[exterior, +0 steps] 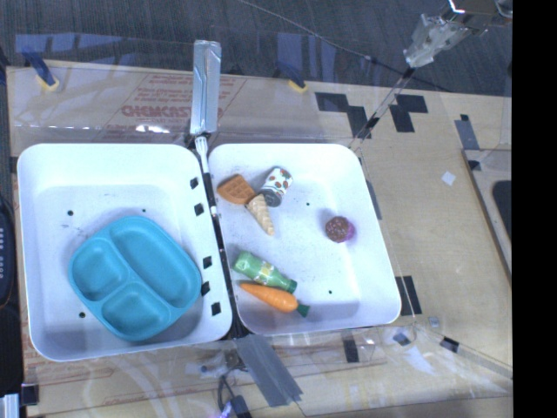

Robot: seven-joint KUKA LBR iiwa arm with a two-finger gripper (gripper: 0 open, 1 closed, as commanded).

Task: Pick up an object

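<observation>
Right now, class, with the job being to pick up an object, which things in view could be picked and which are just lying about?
For the job:
carrot
green bottle
ice cream cone
biscuit
purple ball
spotted cup
end effector

Lying about:
blue tray
left bin
right bin

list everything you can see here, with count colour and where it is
bins: 2, white, side by side on the bench
divided tray: 1, light blue, in the left bin
carrot: 1, orange with a green end, right bin, near edge
bottle: 1, green, right bin, just behind the carrot
ice cream cone: 1, tan, right bin, upper left part
flat piece: 1, orange-brown, right bin, beside the cone
small cup-like item: 1, white with spots, right bin, touching the cone
round item: 1, dark red, right bin, right side
gripper: 1, pale grey, upper right, above the bench beyond the bins
</observation>
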